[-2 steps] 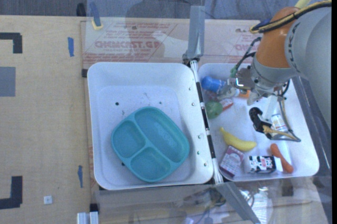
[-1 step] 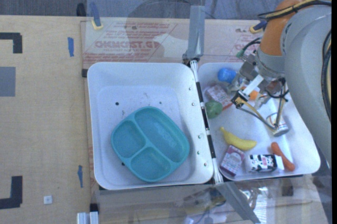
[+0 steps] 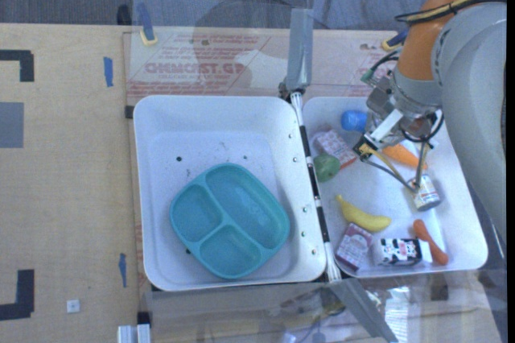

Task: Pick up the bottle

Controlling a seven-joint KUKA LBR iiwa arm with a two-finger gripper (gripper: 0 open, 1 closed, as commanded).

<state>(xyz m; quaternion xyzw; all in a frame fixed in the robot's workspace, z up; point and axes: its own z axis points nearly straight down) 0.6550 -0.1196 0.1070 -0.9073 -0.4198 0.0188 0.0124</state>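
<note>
The left bin (image 3: 153,132) holds a teal divided plate (image 3: 229,221), with bare floor along its top. In the crowded right bin (image 3: 463,172), the tool (image 3: 370,146) hovers near the top; its spread can't be told. The bottle (image 3: 425,194) lies just right.

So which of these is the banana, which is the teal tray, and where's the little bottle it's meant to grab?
banana (image 3: 363,213): camera view, middle of its yellow curve, right bin.
teal tray (image 3: 229,220): camera view, on the ridge where its three compartments meet, left bin.
bottle (image 3: 426,194): camera view, on its labelled body, right bin.
</note>
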